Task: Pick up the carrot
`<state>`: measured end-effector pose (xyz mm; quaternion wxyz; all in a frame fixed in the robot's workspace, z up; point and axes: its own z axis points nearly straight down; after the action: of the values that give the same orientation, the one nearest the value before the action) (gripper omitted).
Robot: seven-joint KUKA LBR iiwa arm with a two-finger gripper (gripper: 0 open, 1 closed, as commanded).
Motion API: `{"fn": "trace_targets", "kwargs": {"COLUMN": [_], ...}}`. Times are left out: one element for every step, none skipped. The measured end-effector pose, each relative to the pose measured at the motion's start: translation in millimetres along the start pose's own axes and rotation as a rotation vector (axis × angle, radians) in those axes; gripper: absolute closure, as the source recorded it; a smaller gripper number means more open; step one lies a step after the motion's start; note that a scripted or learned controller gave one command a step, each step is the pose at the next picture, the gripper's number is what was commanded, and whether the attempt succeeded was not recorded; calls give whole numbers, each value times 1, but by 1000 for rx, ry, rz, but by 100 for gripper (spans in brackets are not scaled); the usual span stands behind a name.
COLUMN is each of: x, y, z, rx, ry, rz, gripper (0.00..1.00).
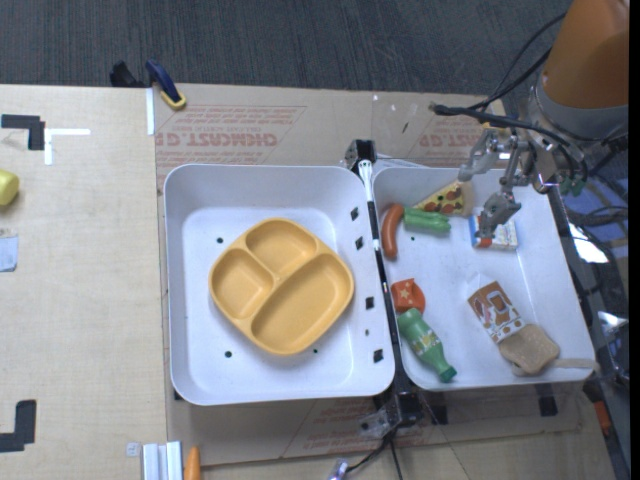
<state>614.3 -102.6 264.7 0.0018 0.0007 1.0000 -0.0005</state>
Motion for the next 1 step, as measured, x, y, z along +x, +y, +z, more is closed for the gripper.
{"fn": "trace_targets", "kwargs": {"x": [47], "y": [76], "z": [73], "rx": [-2], "ry": [2], "rz": [44], "gripper": [0]}}
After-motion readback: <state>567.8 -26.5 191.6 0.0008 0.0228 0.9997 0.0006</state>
